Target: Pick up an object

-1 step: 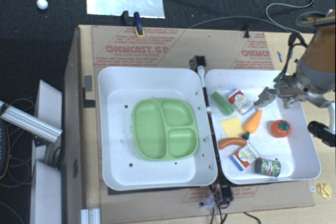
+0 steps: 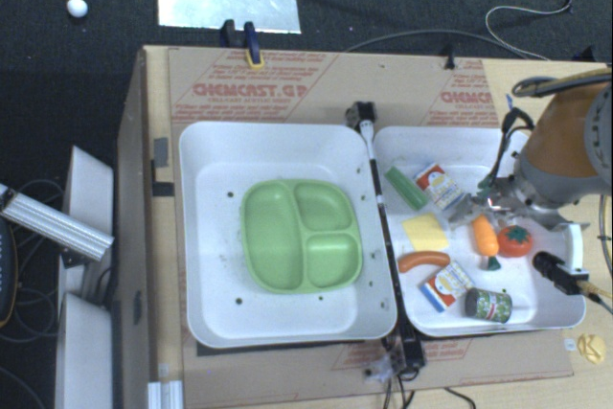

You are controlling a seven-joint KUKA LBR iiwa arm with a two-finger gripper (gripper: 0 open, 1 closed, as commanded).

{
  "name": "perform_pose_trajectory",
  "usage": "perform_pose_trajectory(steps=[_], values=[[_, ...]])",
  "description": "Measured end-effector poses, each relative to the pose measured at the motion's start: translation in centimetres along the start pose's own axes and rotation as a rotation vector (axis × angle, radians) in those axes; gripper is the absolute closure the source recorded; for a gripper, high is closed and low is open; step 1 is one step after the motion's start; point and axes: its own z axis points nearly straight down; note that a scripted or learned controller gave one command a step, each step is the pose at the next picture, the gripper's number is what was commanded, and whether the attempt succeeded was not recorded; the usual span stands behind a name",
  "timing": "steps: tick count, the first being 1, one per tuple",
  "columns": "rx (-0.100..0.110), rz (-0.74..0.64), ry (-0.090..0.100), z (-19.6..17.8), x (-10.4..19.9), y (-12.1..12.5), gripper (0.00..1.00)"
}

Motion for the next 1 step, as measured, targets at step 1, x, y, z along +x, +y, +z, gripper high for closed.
perform_pose_trajectory(steps=[1], values=[[-0.006, -0.001, -0.001, -1.21, -0.04, 0.20, 1.00]])
